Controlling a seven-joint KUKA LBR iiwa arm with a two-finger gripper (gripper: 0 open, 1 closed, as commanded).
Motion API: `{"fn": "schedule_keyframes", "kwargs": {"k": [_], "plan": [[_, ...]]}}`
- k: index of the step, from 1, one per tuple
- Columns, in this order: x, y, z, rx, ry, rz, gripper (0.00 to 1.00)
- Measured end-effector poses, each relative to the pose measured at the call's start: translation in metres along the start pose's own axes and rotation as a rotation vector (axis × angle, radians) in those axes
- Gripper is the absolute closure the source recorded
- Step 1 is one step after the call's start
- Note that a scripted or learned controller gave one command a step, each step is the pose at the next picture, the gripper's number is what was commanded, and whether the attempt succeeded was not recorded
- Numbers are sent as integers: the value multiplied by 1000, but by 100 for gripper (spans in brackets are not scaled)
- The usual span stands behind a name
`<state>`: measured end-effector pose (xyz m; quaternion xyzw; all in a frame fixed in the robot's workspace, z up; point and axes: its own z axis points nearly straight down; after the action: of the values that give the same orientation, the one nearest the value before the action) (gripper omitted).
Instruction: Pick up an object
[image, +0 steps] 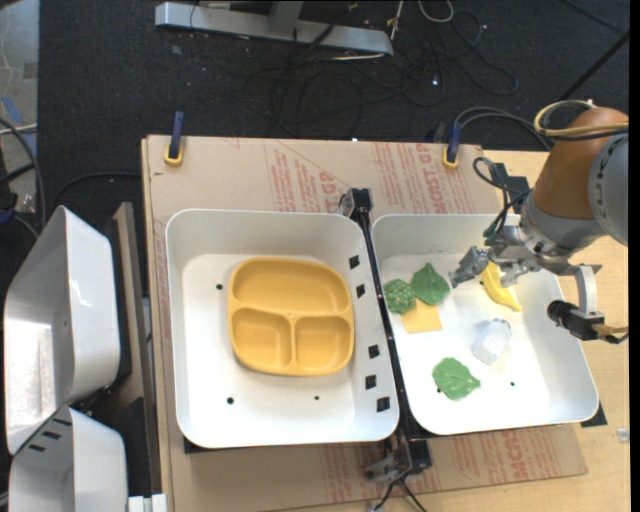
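White bins sit side by side on the table (260, 165): the left bin (190, 330) carries a yellow divided tray (292, 314), the right bin (560, 370) a scatter of small pieces. Down over its far side hangs the tool (492, 262), and a yellow banana-like piece (499, 288) lies right under it, touching or nearly so; whether it's gripped, I cannot tell. Risk: curved and crowded against the fingers, it could squirt sideways on closing.
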<state>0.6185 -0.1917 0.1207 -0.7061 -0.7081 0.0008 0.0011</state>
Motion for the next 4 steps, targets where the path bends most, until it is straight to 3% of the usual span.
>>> {"fn": "schedule_keyframes", "kwargs": {"k": [1,3,4], "plan": [[-1,1,-13,-5,-2,-1,100],[-6,-6,-119,-9,-3,0,100],[37,-11,-120,-3,0,-3,100]]}}
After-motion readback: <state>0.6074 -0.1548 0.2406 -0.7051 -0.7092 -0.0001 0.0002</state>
